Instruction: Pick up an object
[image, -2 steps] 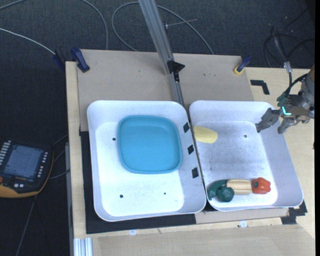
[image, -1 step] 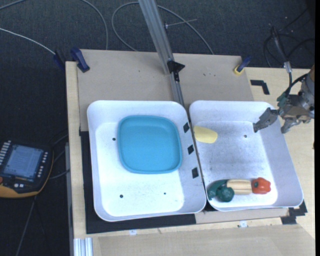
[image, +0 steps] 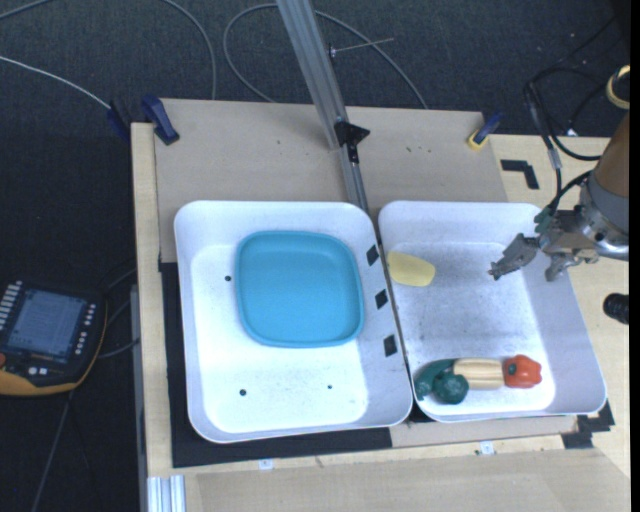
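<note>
The gripper (image: 530, 262) stood over the upper right part of the right bin (image: 570, 340), close to that bin's right wall. Its two fingers (image: 508, 261) were spread apart, with nothing between them. One finger pointed left across the bin floor; the other pointed downward beside it.

A pale yellow piece (image: 411, 269) lay to the left of the gripper, at about the same level in the view, near the bin's left wall and well apart from the fingers.

Three items lay in a row along the near wall of the same bin, below and to the left of the gripper and well clear of it. These were a green piece (image: 442, 384) at the left, a tan piece (image: 479, 373) touching it in the middle, and a red piece (image: 522, 371) at the right end.

Farther left of the gripper, past the yellow piece, the left bin (image: 205, 300) held a blue tray (image: 299, 288)
</note>
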